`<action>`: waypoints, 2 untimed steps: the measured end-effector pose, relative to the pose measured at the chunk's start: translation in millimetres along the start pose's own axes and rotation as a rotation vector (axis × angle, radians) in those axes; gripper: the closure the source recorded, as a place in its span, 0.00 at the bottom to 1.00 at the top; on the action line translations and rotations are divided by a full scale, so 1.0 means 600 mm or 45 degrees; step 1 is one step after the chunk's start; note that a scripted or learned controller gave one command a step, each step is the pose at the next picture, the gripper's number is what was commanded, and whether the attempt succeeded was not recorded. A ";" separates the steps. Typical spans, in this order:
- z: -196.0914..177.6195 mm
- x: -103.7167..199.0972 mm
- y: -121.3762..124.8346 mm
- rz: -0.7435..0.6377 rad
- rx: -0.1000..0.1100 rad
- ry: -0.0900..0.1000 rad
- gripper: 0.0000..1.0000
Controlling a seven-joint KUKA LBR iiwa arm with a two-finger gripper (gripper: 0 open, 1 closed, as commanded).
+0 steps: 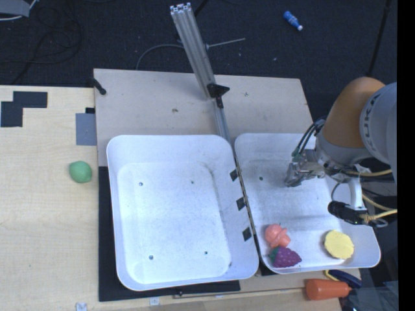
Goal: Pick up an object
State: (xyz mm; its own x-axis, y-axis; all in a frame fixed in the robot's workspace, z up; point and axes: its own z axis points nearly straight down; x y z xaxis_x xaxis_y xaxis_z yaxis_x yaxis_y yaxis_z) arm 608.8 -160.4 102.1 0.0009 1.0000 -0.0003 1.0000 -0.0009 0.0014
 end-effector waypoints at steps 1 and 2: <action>-0.105 0.000 -0.001 0.000 -0.004 -0.001 1.00; -0.205 -0.013 -0.002 0.000 -0.003 -0.001 1.00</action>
State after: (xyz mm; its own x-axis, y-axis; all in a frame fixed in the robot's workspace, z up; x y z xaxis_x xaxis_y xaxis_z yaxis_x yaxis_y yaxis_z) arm 607.1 -168.1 225.0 0.0011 1.0000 -0.0010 1.0000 -0.0011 0.0040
